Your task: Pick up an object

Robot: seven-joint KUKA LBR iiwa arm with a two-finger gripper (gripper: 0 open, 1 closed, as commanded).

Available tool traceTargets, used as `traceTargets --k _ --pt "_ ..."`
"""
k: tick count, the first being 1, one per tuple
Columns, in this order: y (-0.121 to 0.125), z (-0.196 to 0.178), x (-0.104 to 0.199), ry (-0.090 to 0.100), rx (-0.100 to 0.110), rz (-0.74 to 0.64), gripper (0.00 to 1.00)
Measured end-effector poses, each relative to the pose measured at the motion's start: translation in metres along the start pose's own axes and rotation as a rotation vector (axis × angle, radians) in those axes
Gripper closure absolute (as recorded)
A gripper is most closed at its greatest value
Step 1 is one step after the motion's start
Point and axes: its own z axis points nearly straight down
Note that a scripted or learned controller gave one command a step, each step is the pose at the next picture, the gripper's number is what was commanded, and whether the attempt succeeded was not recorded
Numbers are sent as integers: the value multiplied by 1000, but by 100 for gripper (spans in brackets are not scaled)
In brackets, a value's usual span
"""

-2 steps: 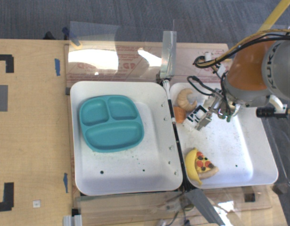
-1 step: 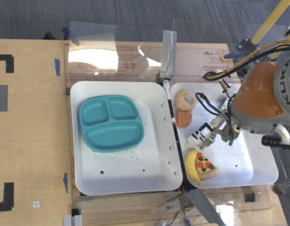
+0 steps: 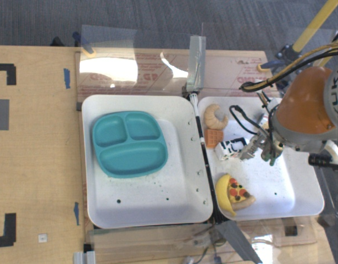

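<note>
**Toy food in the right bin, gripper just above it**

At the bottom of the frame, closest to us, a banana (image 3: 222, 193) lies along the left wall of the right bin (image 3: 300, 199). A toy pizza slice (image 3: 239, 194) rests against it, touching its right side.

Higher up, in the middle right of the frame, is the gripper (image 3: 259, 151). Its thin metal fingers (image 3: 249, 152) are small and blurry, so I cannot tell if they are apart or together. Nothing can be seen between them. Just to the left of the fingers sits a small black and white thing (image 3: 231, 147); what it is, is hard to make out. Beside that lies an orange block (image 3: 212, 137), and above it a croissant (image 3: 215, 116), both near the bin's left wall.

A black cable loops from the gripper toward the croissant. The arm (image 3: 305, 110), with its big orange band, hides the upper right part of the bin and is cut off at the right edge.

The left bin (image 3: 141, 205) holds a teal plate (image 3: 129, 143) with three sections, in its upper left part.
</note>
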Motion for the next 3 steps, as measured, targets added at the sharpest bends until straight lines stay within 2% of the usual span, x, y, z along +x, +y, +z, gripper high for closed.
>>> traceTargets --k 1,2,3 --pt "41 -61 3 66 50 430 100" --pt "43 -63 62 55 77 1025 100" --pt "2 -128 66 61 56 596 100"
